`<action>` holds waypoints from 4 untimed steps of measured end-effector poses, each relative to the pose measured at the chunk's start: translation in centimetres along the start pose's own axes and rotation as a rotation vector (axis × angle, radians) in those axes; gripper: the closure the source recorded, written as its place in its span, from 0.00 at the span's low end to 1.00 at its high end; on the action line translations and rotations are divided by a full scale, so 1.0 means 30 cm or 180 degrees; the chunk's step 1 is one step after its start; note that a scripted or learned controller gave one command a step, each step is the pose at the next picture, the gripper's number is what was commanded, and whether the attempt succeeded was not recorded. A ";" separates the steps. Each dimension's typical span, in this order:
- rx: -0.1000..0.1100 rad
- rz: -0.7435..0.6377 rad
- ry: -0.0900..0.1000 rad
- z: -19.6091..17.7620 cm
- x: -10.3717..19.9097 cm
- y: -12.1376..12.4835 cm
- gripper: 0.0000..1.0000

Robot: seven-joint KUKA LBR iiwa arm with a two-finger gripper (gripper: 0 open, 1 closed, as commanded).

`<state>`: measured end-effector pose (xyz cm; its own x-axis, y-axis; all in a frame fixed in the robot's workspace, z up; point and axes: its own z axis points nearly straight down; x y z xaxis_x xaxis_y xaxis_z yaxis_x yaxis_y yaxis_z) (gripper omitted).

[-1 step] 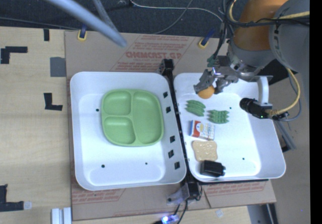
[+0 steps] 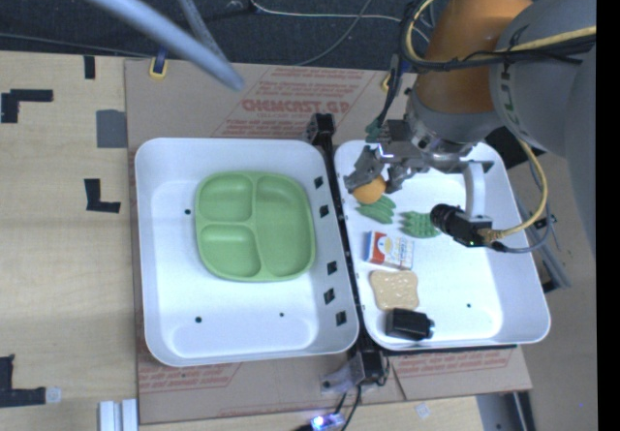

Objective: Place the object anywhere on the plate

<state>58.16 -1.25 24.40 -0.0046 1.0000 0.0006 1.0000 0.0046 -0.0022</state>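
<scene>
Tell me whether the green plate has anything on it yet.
Empty: all compartments of the green plate show bare green. The orange object sits in the right bin.

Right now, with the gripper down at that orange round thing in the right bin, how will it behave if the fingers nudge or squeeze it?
The orange object looks rounded, so a nudge may roll it across the smooth right bin. It looks small beside the gripper, so it is probably light. Its curved sides could let it squirt out of an off-centre pinch, perhaps toward the green pieces beside it.
</scene>
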 end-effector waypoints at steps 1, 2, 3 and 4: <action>0.0009 0.0004 -0.0002 0.048 0.147 -0.095 1.00; 0.0002 0.0007 -0.0004 0.078 0.304 -0.134 1.00; 0.0001 -0.0003 0.0000 0.055 0.453 -0.187 1.00; 0.0001 0.0005 -0.0003 0.056 0.447 -0.185 0.00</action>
